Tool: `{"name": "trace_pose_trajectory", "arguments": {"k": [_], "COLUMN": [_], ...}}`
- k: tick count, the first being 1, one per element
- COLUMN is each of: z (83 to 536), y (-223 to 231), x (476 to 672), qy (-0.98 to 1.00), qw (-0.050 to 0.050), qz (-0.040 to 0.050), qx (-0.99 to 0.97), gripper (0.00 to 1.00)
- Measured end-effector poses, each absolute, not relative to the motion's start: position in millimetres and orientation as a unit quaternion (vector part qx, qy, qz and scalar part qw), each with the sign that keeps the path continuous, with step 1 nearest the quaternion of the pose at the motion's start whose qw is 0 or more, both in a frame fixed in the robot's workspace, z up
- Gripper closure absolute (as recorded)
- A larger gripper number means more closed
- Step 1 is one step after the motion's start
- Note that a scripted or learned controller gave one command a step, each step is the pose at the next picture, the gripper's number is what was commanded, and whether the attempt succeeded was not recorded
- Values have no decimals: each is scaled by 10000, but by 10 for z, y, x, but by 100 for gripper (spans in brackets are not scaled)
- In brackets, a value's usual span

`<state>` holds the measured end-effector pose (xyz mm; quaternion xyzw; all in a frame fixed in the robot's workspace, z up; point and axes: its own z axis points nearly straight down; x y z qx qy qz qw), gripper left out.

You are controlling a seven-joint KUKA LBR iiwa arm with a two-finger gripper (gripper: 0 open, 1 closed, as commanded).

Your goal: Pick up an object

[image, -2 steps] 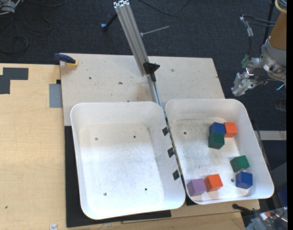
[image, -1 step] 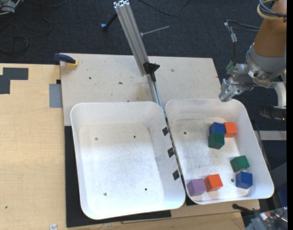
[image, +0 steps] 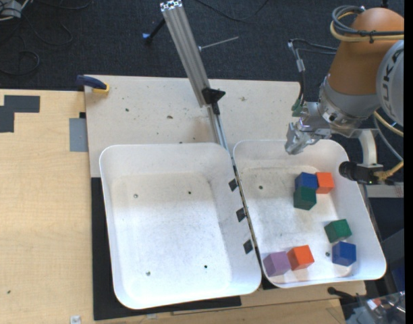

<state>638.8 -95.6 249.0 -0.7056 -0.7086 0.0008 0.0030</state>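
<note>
Part of the maker's lettering shows on the arm (image: 368,59) at two o'clock, too cropped to read; the right bin (image: 260,155) holds seven blocks: a blue block (image: 306,180), orange block (image: 324,181) and dark green block (image: 304,198) clustered at three o'clock, the rest toward five; the gripper (image: 299,140) hangs over that bin's far rim, nothing visibly between its fingers, whether apart or together I cannot tell; left bin (image: 119,160) beside it.

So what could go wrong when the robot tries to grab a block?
The blue, orange and dark green blocks sit pressed together, so the gripper may knock one aside or pinch two. The purple block and another orange one also touch, close to the bin wall, where the gripper might bump.
</note>
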Motion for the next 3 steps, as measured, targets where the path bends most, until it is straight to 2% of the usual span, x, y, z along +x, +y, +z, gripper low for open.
{"name": "trace_pose_trajectory", "arguments": {"k": [1, 3], "z": [2542, 2234], "y": [-473, 577], "x": [6249, 5940], "qy": [-7086, -7087], "qw": [24, 30], "qz": [4, 13], "qx": [-7056, -7055], "gripper": [100, 100]}}
